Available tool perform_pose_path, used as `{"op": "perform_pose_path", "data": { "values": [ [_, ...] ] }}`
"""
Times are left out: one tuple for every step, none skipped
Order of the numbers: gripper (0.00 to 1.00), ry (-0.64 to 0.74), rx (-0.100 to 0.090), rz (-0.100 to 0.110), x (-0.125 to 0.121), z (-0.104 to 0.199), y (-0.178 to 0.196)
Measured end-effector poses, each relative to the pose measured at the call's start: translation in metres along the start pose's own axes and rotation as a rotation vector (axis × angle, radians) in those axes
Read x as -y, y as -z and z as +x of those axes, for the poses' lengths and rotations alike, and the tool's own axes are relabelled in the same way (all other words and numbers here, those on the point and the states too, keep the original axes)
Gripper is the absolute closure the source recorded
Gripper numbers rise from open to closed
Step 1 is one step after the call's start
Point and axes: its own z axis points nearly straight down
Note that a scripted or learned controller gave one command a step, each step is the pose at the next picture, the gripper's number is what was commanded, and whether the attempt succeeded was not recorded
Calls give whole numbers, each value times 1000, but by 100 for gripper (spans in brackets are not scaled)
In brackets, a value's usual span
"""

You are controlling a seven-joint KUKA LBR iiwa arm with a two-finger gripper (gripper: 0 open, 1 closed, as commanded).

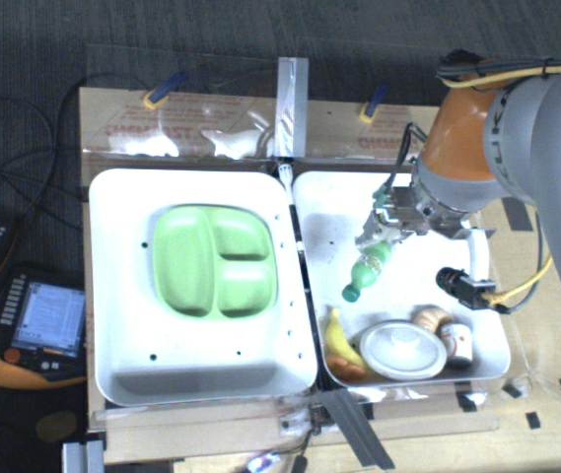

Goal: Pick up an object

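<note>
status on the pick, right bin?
Claw low over right bin, at the top end of the green bottle. Bottle lying tilted on bin floor, grip unconfirmed. Banana, white bowl nearer the front, apart from bottle.

The setting is a robotics lab: a KUKA arm [502,136] works over two white bins [107,264] on a bench, with a teach pendant [38,323] and loose cables [14,166] on dark carpet.

Beneath the gripper [384,227], the upper end of the green bottle [364,272] is covered by the fingers, so any grasp is unclear. Below it, the bowl [403,350] overlaps the banana [337,344] and a small brown object [440,323] too indistinct to name. The arm [526,116] runs off the right edge.
</note>
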Motion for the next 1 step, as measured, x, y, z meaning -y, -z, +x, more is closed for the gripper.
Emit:
{"op": "perform_pose_path", "data": {
  "values": [
    [100,52,-1,0,1,58,25]
  ]
}}
